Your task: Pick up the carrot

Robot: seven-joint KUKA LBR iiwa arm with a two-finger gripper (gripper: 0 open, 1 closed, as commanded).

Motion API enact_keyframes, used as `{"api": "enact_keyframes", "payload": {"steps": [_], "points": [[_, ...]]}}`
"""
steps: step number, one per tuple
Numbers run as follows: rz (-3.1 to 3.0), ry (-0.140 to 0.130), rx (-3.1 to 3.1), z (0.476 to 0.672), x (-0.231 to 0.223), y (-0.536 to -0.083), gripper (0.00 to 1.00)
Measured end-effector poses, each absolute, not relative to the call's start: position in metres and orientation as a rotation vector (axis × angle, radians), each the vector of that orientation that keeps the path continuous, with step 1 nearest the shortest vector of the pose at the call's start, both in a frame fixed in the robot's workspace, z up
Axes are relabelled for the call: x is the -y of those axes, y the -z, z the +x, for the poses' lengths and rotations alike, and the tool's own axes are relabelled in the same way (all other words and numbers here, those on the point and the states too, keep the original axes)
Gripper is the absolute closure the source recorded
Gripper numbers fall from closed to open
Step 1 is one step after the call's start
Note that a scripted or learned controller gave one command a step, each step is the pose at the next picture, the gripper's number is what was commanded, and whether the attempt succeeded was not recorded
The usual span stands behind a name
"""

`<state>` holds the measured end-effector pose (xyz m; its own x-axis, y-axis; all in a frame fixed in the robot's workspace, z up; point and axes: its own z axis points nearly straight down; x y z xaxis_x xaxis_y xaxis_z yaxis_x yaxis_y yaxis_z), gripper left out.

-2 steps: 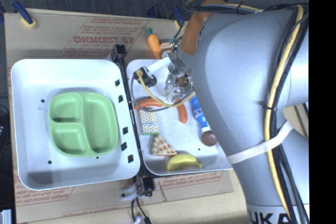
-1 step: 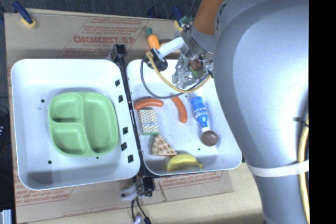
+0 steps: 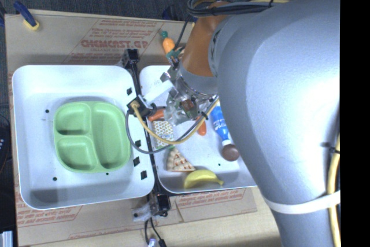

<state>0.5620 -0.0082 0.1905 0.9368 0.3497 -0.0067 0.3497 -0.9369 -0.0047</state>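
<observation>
My gripper (image 3: pixel 180 108) hangs low over the upper middle of the right bin (image 3: pixel 243 173), wrapped in cables. Orange pieces show on both sides of it: one at its left (image 3: pixel 156 115), one at its lower right (image 3: pixel 201 128). They look like the two ends of the carrot lying under the gripper, with its middle hidden. I cannot make out whether anything is between the gripper's tips.
A banana (image 3: pixel 202 178), a pizza-like wedge (image 3: pixel 178 162), a blue tube (image 3: pixel 219 124) and a brown ball (image 3: pixel 230 152) lie in the right bin. The left bin (image 3: pixel 29 124) holds a green divided plate (image 3: pixel 91 136). An orange, green-tipped item (image 3: pixel 167 44) sits on the cardboard behind the bins.
</observation>
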Motion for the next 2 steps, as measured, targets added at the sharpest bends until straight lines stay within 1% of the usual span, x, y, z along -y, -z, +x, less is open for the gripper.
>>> {"api": "enact_keyframes", "payload": {"steps": [1, 2], "points": [[-3.106, -0.011, 0.455, 0.554, 0.094, -0.152, 1.00], [-3.086, -0.004, 0.576, 0.589, 0.079, -0.292, 1.00]]}}
